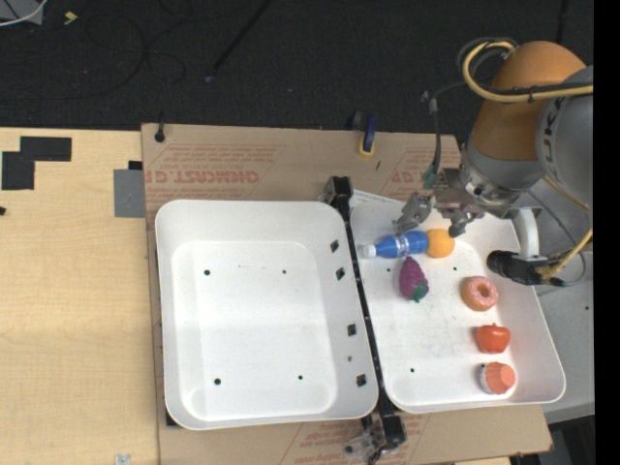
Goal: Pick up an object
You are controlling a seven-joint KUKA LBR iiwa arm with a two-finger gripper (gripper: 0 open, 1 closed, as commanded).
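Fingers [435,217] astride — above blue bottle [396,247]

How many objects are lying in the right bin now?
6: a blue bottle and an orange ball at the far end under the tool, a purple fruit, a pink donut, a red tomato, and an orange piece nearest. The arm may hide more.

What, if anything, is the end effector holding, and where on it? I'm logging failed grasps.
Nothing is held. The end effector hangs open just above the blue bottle and the orange ball, with neither between its fingers.
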